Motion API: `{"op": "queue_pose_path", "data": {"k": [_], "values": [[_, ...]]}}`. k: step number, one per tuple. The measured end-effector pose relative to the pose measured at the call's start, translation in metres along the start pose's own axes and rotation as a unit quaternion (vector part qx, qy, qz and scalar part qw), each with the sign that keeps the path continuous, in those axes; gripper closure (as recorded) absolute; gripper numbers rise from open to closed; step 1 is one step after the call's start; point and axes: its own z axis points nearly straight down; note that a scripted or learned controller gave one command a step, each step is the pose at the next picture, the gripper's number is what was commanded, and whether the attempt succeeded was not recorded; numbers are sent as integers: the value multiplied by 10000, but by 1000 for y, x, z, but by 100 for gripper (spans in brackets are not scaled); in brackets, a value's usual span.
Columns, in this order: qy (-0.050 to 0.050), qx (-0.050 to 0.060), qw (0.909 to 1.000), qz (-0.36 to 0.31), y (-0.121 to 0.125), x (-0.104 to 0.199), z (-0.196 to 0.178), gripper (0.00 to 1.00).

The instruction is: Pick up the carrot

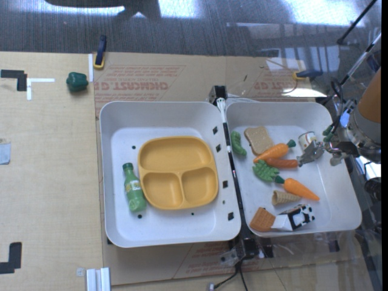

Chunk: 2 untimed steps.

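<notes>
Where the gripper [309,153] hangs: over the right bin's [339,220] right side, fingers apart with nothing between them.
Carrot [274,152]: lies in the middle of the right bin, tip toward the divider, just left of the fingers.
Crowding it: a bread slice [260,139] touches its upper side, a red sausage [282,162] lies along its lower side, and a green leafy piece [265,172] sits beneath.
Second carrot [299,188]: nearer the front edge, beside a cone [284,197].
Left bin [115,223]: yellow divided plate [178,172] and green bottle [133,187].
</notes>
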Motion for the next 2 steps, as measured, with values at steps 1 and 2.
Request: {"op": "queue_pose_path", "data": {"k": [1, 2], "values": [[6, -14, 9950, -997, -33, 4, 114, 0], [-2, -32, 9953, -972, -30, 3, 104, 100]]}}
